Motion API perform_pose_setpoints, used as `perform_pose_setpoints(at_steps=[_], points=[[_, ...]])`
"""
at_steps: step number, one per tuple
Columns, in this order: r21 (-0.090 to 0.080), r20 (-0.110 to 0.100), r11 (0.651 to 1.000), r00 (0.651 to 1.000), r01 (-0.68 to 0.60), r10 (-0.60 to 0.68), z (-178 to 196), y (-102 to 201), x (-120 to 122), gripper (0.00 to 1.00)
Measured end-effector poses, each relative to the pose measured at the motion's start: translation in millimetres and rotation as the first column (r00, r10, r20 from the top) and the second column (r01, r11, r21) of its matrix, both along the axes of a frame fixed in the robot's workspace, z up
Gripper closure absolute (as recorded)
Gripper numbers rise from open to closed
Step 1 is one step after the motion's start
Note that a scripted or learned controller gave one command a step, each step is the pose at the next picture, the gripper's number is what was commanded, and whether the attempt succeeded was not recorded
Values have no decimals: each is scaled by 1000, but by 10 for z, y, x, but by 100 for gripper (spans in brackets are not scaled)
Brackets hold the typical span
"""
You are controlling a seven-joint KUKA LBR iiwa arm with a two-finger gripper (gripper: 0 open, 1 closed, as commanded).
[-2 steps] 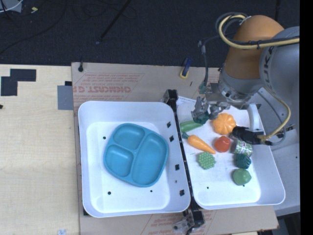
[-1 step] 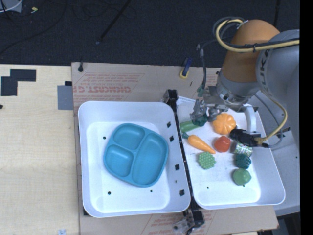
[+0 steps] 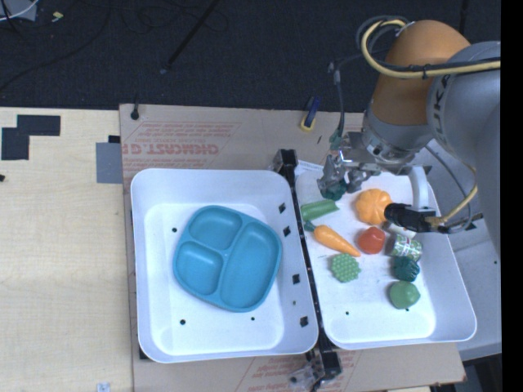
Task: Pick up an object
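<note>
Teal object [image 3: 332,191] sits right at the tip of the tool [image 3: 335,184], at the far-left corner of the right bin [image 3: 445,317]. Whether it is gripped or merely touched — cannot tell; the tool's state is hidden by the wrist hardware above it.

Just beside it lies a green pod-like piece [image 3: 318,210]; nearer the camera, a carrot [image 3: 337,240] and a knobbly green piece [image 3: 345,268]. Further right: an orange round fruit [image 3: 373,205], a small red one [image 3: 372,240], then a dark teal lump [image 3: 405,269] and a green one [image 3: 404,295].

The left bin [image 3: 155,317] holds a blue divided plate [image 3: 227,257], well apart from the tool.

Judged step: grasp attempt at the teal object, lift not yet made. Next move calls for a firm closure on it and a straight rise — clear of the bin wall and the green pod close by.
</note>
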State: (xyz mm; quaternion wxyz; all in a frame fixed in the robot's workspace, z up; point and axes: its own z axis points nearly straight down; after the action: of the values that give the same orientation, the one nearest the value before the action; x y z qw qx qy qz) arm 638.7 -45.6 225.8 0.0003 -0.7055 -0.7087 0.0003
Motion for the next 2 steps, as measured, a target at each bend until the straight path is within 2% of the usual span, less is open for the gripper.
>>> perform_pose_setpoints(at_steps=[1,2], points=[[0,-5,1000,1000,5,-5,-76,-40,-168,100],[0,-1,1000,1000,3,-3,113,-49,-138,100]])
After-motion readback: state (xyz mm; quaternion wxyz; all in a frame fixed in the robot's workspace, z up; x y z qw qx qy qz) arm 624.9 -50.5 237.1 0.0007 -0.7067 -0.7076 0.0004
